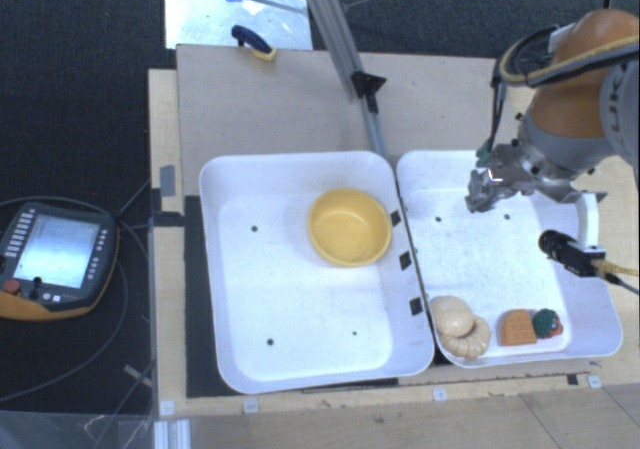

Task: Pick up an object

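Candidates for the pick: yellow bowl [349,227] sits upright in the left bin [230,337], up at about 1 o'clock from that bin's centre, near the divider side. In the right bin [440,172] you have a cream shell-shaped toy [458,325] at the 7 o'clock corner, touching the near wall, and just beside it at 5 o'clock an orange block [517,327] with a dark green piece [546,322] touching its right end.

Tool [484,192] hangs over the right bin at roughly 11 o'clock from its centre, well apart from all three items. Nothing is between its fingers that you can see; spread or pressed together, I cannot tell from this angle. The arm [585,77] comes in from 3 o'clock, orange band on top. A black cylinder part [566,252] sticks out below the wrist.

Off the table at 9 o'clock: teach pendant [55,257] on the dark floor. A metal pole [335,22] runs down from 12 o'clock to the bins' seam.
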